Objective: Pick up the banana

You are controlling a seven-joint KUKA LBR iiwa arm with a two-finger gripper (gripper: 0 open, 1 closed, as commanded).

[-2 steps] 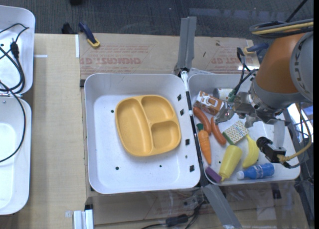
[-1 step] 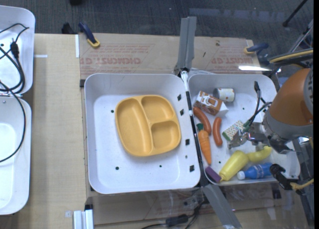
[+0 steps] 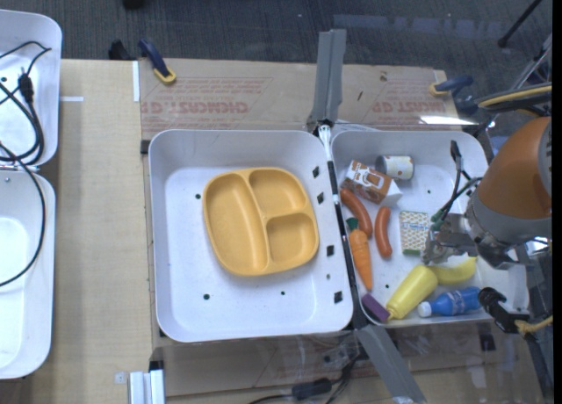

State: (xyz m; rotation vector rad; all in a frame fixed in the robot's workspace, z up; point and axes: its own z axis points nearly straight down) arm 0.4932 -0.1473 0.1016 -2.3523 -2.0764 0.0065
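The end effector (image 3: 442, 248) sits low in the right bin (image 3: 420, 140), right at the banana (image 3: 455, 270) lying beside the yellow bottle (image 3: 411, 291); its grip state cannot be told, and the banana is apparently not yet lifted.

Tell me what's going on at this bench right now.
A grey robot arm reaches in from the right over the right bin, which holds toy food and bottles. Its gripper is low, right at the banana, next to the yellow bottle. Whether it has hold of the banana cannot be told. The left bin holds a yellow divided plate.
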